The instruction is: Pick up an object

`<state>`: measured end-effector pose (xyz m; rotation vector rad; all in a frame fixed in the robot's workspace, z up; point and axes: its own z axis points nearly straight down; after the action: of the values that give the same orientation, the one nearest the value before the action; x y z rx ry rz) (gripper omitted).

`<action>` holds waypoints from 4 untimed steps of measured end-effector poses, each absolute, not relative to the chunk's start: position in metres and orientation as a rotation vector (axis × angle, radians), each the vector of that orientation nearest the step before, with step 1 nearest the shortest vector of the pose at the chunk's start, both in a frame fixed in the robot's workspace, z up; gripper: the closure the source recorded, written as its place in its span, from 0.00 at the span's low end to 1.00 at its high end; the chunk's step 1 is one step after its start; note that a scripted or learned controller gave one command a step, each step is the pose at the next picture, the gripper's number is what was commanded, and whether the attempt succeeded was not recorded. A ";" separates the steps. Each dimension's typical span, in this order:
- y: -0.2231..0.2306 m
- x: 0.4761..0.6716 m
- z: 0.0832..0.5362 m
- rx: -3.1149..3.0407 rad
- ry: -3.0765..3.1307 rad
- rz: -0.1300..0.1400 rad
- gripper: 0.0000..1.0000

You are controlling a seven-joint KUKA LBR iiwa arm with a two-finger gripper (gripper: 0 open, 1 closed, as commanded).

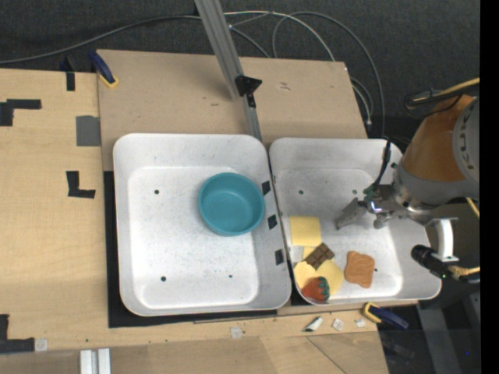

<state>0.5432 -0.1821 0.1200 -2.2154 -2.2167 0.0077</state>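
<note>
Reaching in from the right of the camera view, the grey arm with its orange band (435,150) hangs over the right-hand shallow white plastic bin (327,158), and its two-finger gripper (360,213) sits low above that bin's bare middle floor. One of the fingers (347,216) points down and to the left as a dark grey prong; I cannot tell how far open the fingers are, and nothing shows between them or touching them.

Below the gripper, along the near side of the same bin, lie the things to be picked. A pale yellow square block (305,230) rests near the bin's left wall. Just beneath it a small dark brown piece (318,255) lies tilted, touching a rounded yellow lump (327,273). A red and green rounded item (316,288) sits in the near left corner, against that lump. An orange-brown flat piece (360,269) lies apart to the right.

The left-hand shallow white plastic bin (148,209) holds a round teal bowl (230,202), upright, near its right wall.

Both bins rest side by side on a light wooden counter (47,170) marked with black tape. A grey metal pole (222,45) slants overhead, and thin cables (312,29) trail across dark floor behind.
</note>
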 end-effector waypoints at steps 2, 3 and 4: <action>-0.180 0.547 0.197 -2.223 -2.227 -0.004 1.00; -0.180 0.547 0.222 -2.221 -2.224 -0.001 1.00; -0.120 0.561 0.224 -2.218 -2.224 0.000 1.00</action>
<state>0.5614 -0.1200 0.2244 -2.2175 -2.2237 0.0002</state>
